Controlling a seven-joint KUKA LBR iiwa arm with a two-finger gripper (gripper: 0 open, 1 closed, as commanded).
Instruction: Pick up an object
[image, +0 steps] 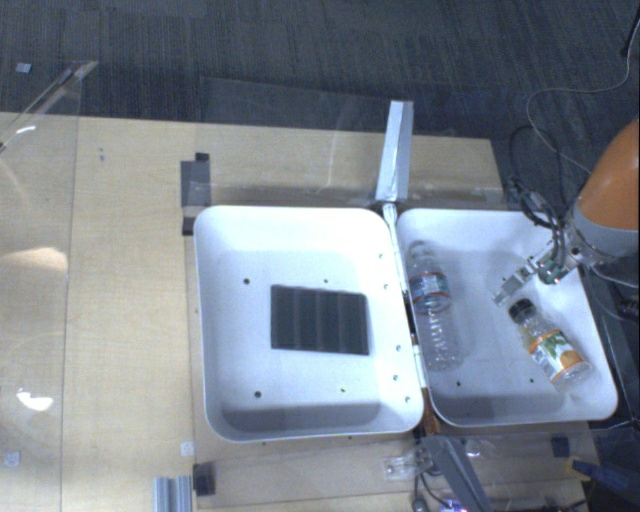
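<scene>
Over the right bin (470, 405), the fingers (515, 285) hang spread, gripping nothing, above the orange-labelled bottle (550, 345).

- From my feed, the bench (120, 300) is pale wood, lit evenly from above
- A clear sheet (40, 260) covers its left part; I see soft glare patches on it
- Beyond the far edge lies dark grey carpet (250, 40) with a fine ribbed weave
- A grey metal post (395, 150) stands at the far side, on the line where the two bins meet
- Small dark brackets (197, 180) sit at the bench's far left and near corners
- Thin cables (560, 100) loop over the floor at the upper right
</scene>
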